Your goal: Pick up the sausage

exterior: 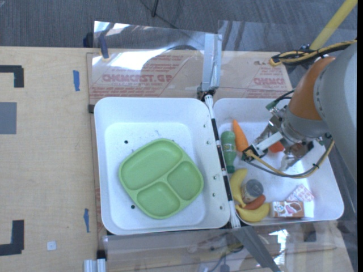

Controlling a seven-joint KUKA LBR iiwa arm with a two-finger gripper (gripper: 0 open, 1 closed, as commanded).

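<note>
Camera view shows the two white bins side by side on the bench, the left bin [108, 118] carrying a green divided plate [161, 178] toward its front half, tilted a little against the bin's edges. The right bin [332, 200] holds the food items: a green bottle [228, 149] lies along its left wall with a carrot [240, 136] just beside it, a banana [245, 200] curves along the front-left corner, and a small packet [292, 207] rests near the front edge. The sausage [254, 202] (reddish, short) lies in the curve of the banana, touching it, with a grey round lid [253, 187] just behind it. The gripper [276, 148] hangs over the middle of the right bin, well apart from the sausage; whether it is spread or closed cannot be told, and something small and red sits right at its tip.
</note>
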